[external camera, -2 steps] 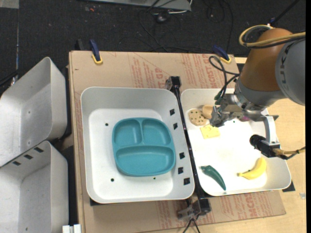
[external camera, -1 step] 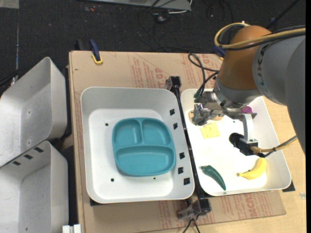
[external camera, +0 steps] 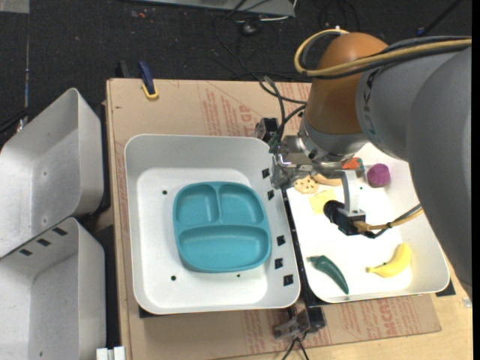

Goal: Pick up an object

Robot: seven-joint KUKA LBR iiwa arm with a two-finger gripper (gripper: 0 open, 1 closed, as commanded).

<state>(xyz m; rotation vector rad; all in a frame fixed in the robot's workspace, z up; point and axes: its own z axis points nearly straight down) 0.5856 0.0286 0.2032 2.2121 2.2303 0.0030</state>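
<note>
One cookie point(external camera: 304, 185) sits just by the gripper point(external camera: 287, 169). Drop straight down on it, slowly. I can't tell if the gripper is spread.

The arm point(external camera: 420, 103) covers the right bin's point(external camera: 364, 250) far end and part of a tan biscuit-like piece point(external camera: 304, 185).

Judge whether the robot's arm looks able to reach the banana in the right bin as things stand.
Probably yes. The banana lies alone in the right bin, nothing on it; the green object sits apart, and the arm hangs over that bin.
</note>
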